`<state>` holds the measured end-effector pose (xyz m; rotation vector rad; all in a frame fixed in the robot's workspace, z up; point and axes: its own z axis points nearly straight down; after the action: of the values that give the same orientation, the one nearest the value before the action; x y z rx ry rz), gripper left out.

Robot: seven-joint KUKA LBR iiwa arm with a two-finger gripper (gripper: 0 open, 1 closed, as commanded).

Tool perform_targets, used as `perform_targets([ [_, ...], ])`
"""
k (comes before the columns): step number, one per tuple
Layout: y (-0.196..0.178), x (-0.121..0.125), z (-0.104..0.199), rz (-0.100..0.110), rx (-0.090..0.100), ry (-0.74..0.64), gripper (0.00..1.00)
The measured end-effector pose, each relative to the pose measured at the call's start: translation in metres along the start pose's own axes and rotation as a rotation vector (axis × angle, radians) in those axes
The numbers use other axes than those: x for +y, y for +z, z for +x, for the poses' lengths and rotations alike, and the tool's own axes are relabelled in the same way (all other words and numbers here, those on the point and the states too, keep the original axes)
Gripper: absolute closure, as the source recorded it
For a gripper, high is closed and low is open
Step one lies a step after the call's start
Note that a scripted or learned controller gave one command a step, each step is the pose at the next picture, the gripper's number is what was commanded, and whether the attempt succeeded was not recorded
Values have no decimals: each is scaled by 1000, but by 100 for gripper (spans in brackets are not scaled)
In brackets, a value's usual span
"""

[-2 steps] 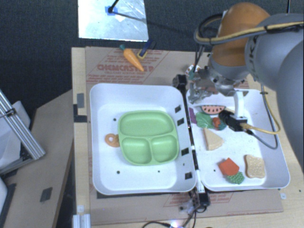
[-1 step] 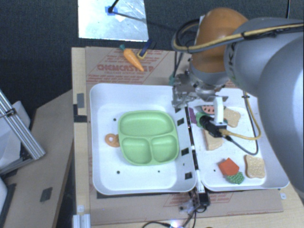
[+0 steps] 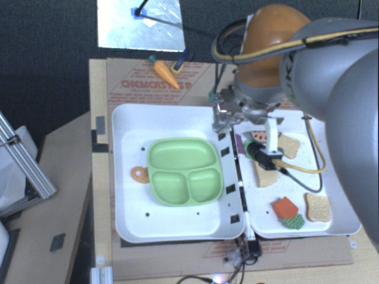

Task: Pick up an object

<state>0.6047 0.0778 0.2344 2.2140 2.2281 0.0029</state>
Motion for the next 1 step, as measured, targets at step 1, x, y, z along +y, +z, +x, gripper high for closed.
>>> perform_targets([
  [1, 1, -6, -3, 1, -1, 5, 100],
])
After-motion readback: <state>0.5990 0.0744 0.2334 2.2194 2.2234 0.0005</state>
